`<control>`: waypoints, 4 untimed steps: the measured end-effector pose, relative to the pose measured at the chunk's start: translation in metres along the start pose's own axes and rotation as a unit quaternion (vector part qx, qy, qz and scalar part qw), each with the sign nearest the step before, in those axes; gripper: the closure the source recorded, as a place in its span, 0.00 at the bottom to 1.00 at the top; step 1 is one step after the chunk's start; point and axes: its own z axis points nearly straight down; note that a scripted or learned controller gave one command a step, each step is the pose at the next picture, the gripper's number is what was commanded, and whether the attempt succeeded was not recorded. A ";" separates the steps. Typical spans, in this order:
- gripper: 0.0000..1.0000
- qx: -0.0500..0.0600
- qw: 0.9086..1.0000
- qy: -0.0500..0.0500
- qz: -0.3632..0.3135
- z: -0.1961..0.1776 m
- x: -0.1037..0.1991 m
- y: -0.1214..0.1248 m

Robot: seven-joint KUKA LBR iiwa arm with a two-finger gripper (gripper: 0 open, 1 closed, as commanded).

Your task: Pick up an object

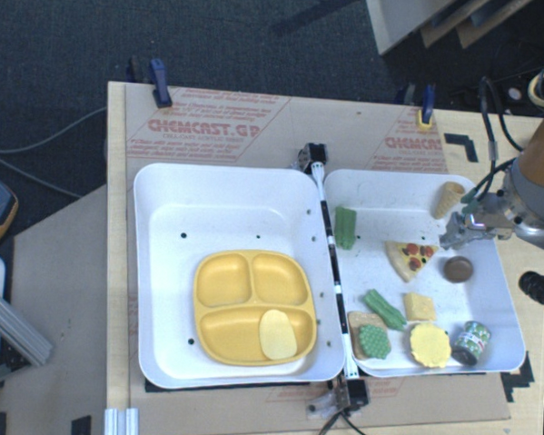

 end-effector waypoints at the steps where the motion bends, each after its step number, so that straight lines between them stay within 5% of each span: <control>1: 0.00 0.008 1.000 0.003 0.001 0.007 0.001 -0.004; 2: 0.00 0.014 1.000 0.005 0.003 0.115 -0.020 -0.052; 3: 0.00 0.005 1.000 0.003 -0.002 0.126 0.007 0.047; 4: 0.00 0.010 1.000 0.010 0.000 0.125 -0.009 0.052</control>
